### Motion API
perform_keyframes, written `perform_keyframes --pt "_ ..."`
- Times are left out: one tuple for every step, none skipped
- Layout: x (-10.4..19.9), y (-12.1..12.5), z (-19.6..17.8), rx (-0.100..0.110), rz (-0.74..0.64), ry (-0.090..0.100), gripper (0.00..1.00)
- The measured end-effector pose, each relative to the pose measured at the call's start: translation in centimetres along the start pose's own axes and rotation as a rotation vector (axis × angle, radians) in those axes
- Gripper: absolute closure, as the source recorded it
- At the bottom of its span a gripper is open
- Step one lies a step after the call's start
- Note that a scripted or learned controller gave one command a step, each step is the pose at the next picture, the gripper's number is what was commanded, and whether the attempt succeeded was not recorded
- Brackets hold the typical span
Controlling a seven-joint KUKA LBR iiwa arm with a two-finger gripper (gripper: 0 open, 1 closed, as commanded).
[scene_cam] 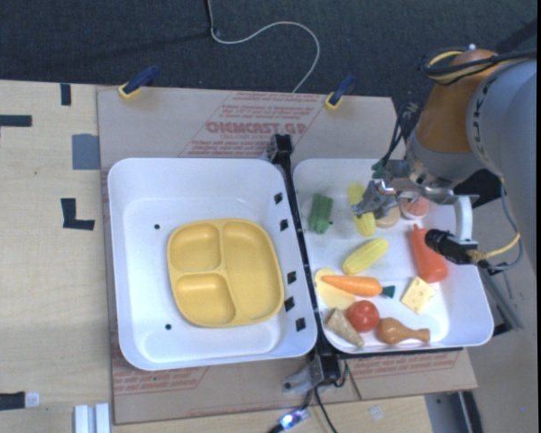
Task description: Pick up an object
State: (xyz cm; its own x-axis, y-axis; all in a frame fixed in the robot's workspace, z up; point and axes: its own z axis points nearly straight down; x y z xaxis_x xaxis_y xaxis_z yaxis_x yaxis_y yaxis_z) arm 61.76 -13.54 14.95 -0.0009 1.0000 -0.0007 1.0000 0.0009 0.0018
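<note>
Arm (473, 120) reaches in from upper right, wrist angled down-left into right bin (469, 332). Gripper (371, 204) sits low over small yellow toy pieces (364, 213); can't tell its grip state.

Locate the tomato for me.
The tomato is in the right bin, near its front edge, just below the carrot, between the bread-like wedge on its left and the chicken drumstick on its right.
</note>
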Motion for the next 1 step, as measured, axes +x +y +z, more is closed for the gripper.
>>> perform_keyframes --pt "0.31 0.99 -5.80 -0.003 -0.001 0.000 1.00"
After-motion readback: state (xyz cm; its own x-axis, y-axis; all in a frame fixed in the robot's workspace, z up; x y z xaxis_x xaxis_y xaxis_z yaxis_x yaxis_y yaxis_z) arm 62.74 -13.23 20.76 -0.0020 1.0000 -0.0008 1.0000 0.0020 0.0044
